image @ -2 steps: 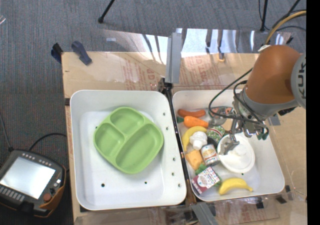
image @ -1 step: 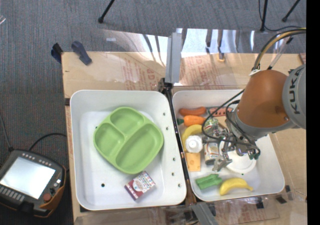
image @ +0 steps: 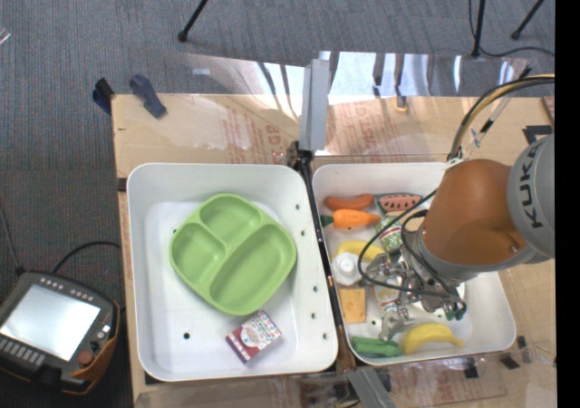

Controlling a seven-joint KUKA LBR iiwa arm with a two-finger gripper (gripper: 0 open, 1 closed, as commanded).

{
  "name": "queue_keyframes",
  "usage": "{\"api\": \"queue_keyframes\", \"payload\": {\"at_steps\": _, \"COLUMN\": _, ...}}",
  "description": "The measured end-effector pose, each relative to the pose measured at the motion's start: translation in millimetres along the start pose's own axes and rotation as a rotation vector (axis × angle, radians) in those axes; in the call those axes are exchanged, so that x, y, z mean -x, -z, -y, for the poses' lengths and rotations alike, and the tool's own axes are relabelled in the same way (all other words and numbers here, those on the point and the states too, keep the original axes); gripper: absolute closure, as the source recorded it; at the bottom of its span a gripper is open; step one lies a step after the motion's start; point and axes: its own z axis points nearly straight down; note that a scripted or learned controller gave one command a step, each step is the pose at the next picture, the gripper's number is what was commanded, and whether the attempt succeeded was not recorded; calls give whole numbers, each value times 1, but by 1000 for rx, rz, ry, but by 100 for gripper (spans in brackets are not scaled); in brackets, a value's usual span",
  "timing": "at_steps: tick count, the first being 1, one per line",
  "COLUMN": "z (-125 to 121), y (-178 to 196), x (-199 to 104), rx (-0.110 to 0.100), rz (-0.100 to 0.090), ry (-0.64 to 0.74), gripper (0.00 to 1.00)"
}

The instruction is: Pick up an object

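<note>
Now the gripper (image: 405, 299) is down low in the right bin (image: 497, 299), hovering among the toy food, with a banana (image: 430, 335) just below it and a carrot (image: 353, 218) farther up. A green divided plate (image: 233, 252) sits in the left bin (image: 145, 216).

**One fixed camera above the bench**

The camera looks down at a slant, from fairly far. The left bin (image: 145, 216) and right bin (image: 494, 306) fill the lower frame; grey floor (image: 272, 7) fills the top.
</note>
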Motion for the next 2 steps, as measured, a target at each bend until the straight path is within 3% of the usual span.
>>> {"api": "queue_keyframes", "payload": {"at_steps": 1, "z": -8, "y": 0, "x": 8, "rx": -1, "rz": 3, "ry": -150, "gripper": 0}}
{"api": "queue_keyframes", "payload": {"at_steps": 2, "z": 41, "y": 2, "x": 125, "rx": 0, "rz": 5, "ry": -297, "gripper": 0}}
